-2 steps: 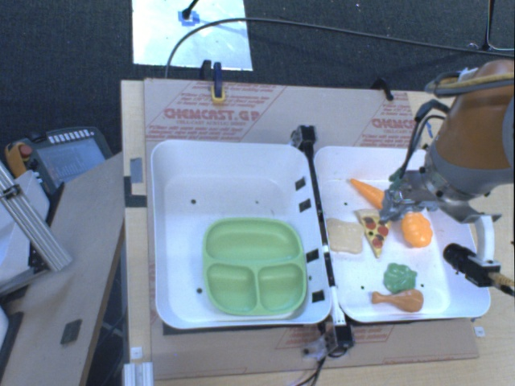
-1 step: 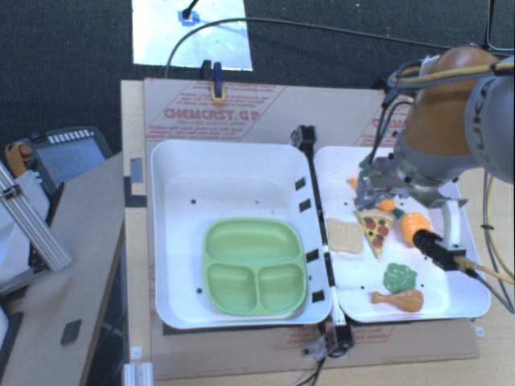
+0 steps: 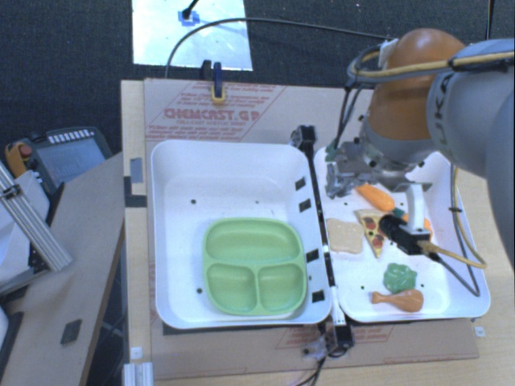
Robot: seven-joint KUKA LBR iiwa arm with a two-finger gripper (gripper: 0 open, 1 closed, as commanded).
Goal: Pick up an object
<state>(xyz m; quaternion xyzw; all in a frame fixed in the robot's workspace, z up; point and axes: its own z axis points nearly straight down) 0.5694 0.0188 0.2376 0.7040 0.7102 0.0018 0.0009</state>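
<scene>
1. Nearest the camera, at the front edge of the right bin (image 3: 475,300), lay a toy drumstick (image 3: 398,299), with a green leafy piece (image 3: 400,277) just behind it.
2. Left of these, the left bin (image 3: 173,183) carried a green divided plate (image 3: 254,265) toward its front edge.
3. Along the right bin's left wall lay a bread slice (image 3: 345,236), a pizza wedge (image 3: 372,231) just beside it, and an orange carrot-like piece (image 3: 376,197) behind that.
4. The gripper (image 3: 348,178) hung over the back left part of the right bin, close to the carrot-like piece; I could not tell whether it was open or closed, and nothing showed in it.
5. To pick well, I judged it should choose one piece lying apart from its neighbours, centre over it, and descend straight, clear of the bin wall.
6. The arm (image 3: 475,103) reached in from the right, its orange band (image 3: 414,75) above the wrist, which pointed down into the bin.
</scene>
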